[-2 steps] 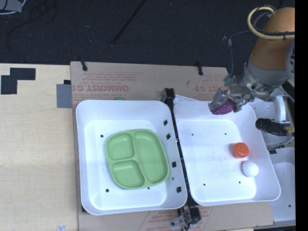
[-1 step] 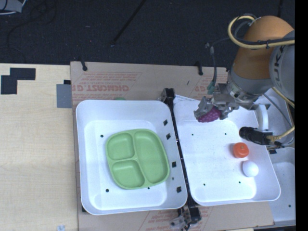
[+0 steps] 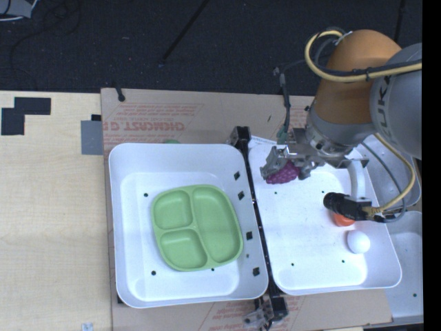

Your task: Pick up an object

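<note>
- At the upper left corner of the right bin (image 3: 313, 281), the gripper (image 3: 284, 163) is low over a purple bunch of grapes (image 3: 282, 174); the bunch lies just toward six o'clock from the grey metal fingers, touching or nearly touching them.
- Whether the fingers are wide or narrow, I cannot tell: they are dark, small and overlap the bunch from this slant, so no grasp can be claimed.
- The bunch's long axis seems to run roughly from nine to three o'clock, though it is partly hidden by the gripper.
- The coming move turns on that small offset: judged from here, the fingers would need to straddle the bunch across its short side before lifting.
- The arm (image 3: 358, 81) enters from three o'clock, its orange band above the wrist at about one o'clock from the gripper, the wrist pitched down and toward nine o'clock.
- Well apart at four o'clock from the bunch lie an orange object (image 3: 342, 218), partly under a black fitting, and a white ball (image 3: 358, 242) just beyond it toward five o'clock.
- At about eight o'clock, across the divider, the left bin (image 3: 131, 254) holds a green divided plate (image 3: 196, 226) with three compartments.
- Both bins rest on cardboard on the counter (image 3: 48, 240).
</note>
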`<state>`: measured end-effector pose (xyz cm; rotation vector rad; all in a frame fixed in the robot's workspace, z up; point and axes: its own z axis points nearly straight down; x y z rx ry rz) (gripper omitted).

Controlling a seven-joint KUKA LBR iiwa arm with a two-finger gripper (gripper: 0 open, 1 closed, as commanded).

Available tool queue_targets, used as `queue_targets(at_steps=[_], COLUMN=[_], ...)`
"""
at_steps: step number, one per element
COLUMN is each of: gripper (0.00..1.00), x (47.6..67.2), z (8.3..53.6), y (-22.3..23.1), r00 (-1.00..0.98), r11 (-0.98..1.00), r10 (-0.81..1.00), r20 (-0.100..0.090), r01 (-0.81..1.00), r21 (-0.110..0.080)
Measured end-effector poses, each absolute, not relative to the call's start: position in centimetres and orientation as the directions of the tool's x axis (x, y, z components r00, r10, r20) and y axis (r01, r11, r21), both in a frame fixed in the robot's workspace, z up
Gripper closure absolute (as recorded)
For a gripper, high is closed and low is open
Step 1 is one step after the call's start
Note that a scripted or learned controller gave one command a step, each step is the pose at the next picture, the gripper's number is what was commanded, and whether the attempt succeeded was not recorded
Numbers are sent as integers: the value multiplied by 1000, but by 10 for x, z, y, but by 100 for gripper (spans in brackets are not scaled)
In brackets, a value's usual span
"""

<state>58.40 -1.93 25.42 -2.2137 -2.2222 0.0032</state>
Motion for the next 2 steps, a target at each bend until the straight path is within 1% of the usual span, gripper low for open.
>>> queue_targets(at_steps=[1, 2], gripper=[100, 100], x=[563, 540], z=[258, 239], y=[28, 70], r00=[-4, -3], r11=[4, 3], r10=[1000, 1000], r20=[2, 1], r01=[1000, 1000], r21=[-6, -7])
